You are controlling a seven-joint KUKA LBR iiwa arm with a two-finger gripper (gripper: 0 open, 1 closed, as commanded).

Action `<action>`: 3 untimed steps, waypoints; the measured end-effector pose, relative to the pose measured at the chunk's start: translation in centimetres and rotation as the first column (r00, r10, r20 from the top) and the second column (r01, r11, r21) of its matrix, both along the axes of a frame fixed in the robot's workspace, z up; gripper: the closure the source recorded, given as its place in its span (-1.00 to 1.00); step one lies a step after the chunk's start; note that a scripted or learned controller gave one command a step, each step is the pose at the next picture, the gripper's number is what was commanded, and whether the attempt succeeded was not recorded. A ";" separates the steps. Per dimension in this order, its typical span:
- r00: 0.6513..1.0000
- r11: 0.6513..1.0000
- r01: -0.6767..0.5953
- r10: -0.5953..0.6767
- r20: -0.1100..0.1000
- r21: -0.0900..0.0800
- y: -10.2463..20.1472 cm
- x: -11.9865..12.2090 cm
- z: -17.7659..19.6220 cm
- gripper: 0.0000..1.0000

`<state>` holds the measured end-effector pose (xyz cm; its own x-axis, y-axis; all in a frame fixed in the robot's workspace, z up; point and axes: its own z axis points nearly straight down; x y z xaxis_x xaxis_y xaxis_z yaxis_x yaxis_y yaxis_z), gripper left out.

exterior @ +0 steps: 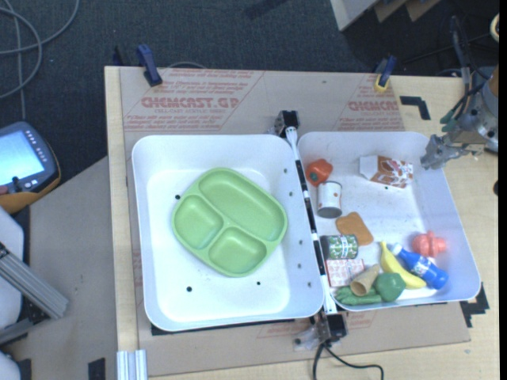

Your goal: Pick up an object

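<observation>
A: Room to move?

B: Plenty in the left shallow white bin (150, 236); just a light green divided plastic tray (230, 221) sits mid-bin, white floor all round it. The right shallow white bin (455, 212) is tighter: things crowd its near edge and the wall shared w/ the left bin. Its middle and far right part are bare.

A: What's in there?

B: Along the divider: small orange-red cup (319, 170), white cylinder w/ dark end (329, 199), flat tan-orange piece (354, 228), green-labelled can (342, 248), red-and-white card (344, 271). Near edge: tan cone (365, 279), green pepper-like toy (389, 286), yellow banana (396, 266), blue bottle w/ white cap (422, 267), pink-orange soft lump (428, 244). A white-and-brown packet (386, 170) lies alone near the far wall.

A: Gripper?

B: Grey two-finger gripper (435, 153) is at the right bin's far right rim, reaching in from the right, tilted leftward. Packet is the nearest thing, just left of it, not touching. Nothing seen betw the fingers; how wide they're parted, can't tell.
</observation>
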<state>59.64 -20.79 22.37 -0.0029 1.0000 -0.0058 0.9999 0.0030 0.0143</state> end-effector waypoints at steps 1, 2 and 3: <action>1.000 1.000 0.002 -0.002 -0.013 0.004 0.1 -0.3 -0.7 -1.00; 1.000 1.000 0.000 0.000 0.009 0.001 5.0 6.9 -11.8 -1.00; 1.000 1.000 0.006 -0.006 -0.004 0.000 0.2 7.2 -6.2 -1.00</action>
